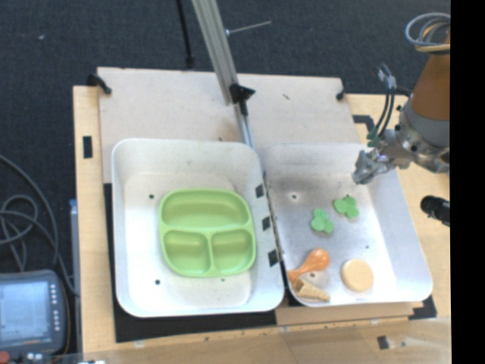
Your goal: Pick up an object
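Note:
The right bin point(303, 174) holds two green clover-shaped pieces point(321, 221) point(347, 207), an orange spoon-like toy point(312, 262), a tan waffle cone point(311, 288) and a round pale-orange disc point(357, 274). My gripper point(365, 168) hangs over the bin's upper right corner, above and to the right of the green pieces, well apart from them. Nothing shows between its fingers.
The left bin point(136, 165) carries a green three-compartment plate point(206, 232). A slanted metal pole point(217, 44) rises from between the bins at the back. The wooden bench edge point(87, 203) frames both bins; cables lie on the floor to the left.

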Controlling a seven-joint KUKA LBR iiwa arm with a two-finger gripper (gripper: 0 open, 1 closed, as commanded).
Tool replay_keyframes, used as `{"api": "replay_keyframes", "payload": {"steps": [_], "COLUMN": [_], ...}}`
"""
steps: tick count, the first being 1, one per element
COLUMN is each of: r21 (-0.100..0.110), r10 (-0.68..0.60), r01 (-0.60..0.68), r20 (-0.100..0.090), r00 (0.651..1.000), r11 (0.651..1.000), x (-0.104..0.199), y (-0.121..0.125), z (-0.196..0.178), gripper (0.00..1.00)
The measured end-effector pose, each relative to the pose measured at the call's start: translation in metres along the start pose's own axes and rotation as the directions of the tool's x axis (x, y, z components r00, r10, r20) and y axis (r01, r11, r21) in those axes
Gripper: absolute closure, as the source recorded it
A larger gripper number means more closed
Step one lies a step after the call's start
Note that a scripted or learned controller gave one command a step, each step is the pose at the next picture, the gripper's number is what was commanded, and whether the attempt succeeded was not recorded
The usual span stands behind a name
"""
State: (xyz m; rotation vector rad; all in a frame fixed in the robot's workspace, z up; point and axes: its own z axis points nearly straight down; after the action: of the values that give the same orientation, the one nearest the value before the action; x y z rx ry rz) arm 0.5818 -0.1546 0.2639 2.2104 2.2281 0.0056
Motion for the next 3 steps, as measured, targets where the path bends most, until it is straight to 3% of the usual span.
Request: {"api": "replay_keyframes", "payload": {"steps": [3], "r21": [0.003], "r10": [0.0], "r01": [0.0], "r20": [-0.001], "r00": [1.0], "r11": [1.0], "x": [0.163], "y": [0.031], "z": [0.004], "gripper": [1.0]}}
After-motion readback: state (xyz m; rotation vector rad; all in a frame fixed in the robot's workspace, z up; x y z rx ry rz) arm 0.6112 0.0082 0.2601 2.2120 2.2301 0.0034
